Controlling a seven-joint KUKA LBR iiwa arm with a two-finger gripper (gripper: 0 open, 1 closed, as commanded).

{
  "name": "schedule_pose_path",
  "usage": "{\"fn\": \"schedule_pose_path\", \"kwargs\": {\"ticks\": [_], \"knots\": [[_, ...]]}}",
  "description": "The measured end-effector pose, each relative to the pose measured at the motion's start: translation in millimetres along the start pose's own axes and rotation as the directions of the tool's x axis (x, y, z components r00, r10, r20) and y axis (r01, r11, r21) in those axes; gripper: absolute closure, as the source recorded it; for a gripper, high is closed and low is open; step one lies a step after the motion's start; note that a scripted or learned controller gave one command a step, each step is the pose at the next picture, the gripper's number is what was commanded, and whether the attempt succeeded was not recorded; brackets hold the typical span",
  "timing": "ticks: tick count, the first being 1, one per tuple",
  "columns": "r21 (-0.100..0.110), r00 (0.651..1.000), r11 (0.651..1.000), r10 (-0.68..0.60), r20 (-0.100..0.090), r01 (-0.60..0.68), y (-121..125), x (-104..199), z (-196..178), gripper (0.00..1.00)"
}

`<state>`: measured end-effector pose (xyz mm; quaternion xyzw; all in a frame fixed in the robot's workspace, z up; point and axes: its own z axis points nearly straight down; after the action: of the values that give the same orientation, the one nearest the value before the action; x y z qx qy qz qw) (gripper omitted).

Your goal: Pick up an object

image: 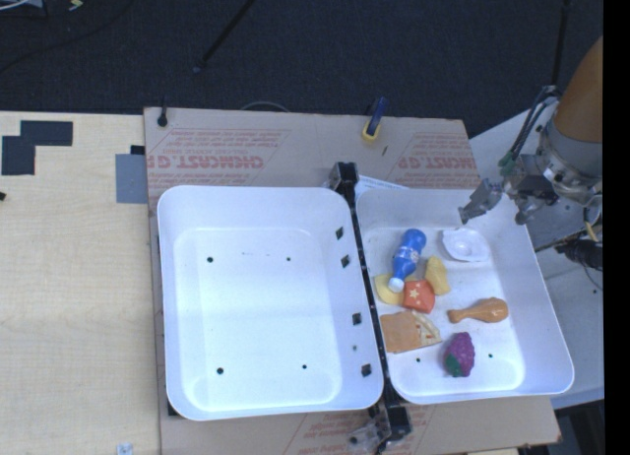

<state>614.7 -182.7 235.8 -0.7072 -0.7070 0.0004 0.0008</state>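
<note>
The right bin (547,325) holds several toy items. A blue bottle (409,253) lies near its middle, with a white shell-like piece (465,244) to its right. Below them sit a red piece (418,295), a yellow piece (436,274), a brown slab (406,331), an orange drumstick (480,312) and a purple grape bunch (459,353). My gripper (502,207) hangs over the bin's upper right corner, above and right of the white piece. Its fingers are spread open and hold nothing.
The left bin (172,276) lies beside the right one, joined by a black divider with clips (356,276). Both rest on a cardboard sheet (246,153). A blue and yellow clamp (374,120) stands at the sheet's back edge. Cables hang by the arm on the right.
</note>
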Motion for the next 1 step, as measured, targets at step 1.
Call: {"fn": "schedule_pose_path", "kwargs": {"ticks": [1], "knots": [[0.01,1.0,1.0,0.003,-0.007,-0.003,-58.9,43.3,130.7,0.0]]}}
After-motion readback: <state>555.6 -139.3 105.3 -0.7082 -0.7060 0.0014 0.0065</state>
